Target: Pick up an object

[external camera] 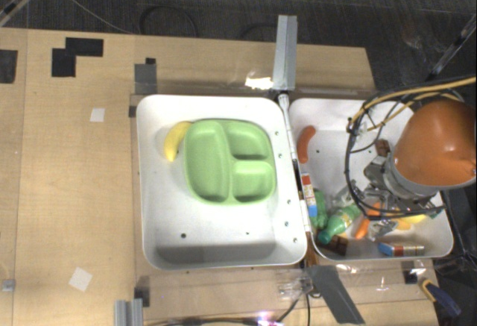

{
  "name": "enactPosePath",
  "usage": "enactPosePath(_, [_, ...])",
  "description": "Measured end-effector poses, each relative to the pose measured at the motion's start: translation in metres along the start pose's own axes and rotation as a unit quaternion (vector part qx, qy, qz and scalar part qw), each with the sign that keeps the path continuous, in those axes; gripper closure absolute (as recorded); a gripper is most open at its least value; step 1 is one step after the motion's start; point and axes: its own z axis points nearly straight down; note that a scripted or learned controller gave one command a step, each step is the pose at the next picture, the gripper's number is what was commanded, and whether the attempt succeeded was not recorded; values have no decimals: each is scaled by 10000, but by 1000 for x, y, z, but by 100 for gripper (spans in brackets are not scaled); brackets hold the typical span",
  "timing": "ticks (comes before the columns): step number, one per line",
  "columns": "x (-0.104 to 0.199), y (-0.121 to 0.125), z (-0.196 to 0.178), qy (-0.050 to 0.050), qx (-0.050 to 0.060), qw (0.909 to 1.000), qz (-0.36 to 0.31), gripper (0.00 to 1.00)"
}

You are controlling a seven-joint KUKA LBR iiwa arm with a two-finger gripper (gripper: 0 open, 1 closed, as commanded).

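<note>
We see a heap of small bright things in the right bin's near end: green, orange, yellow, blue and brown pieces. No writing on them is legible to us. The gripper is down among them under the arm's orange band; we cannot tell its state. The left bin holds a green tray touching a banana.

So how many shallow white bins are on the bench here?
2. The left white bin holds a green divided plastic tray; the right white bin sits beside it, under the arm.
</note>
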Motion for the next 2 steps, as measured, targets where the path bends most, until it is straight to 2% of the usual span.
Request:
enactPosePath(1, [1, -2, 0, -16, -4, 9973, -728, 0])
enactPosePath(2, [3, -3, 0, -20, -9, 9971, -763, 0])
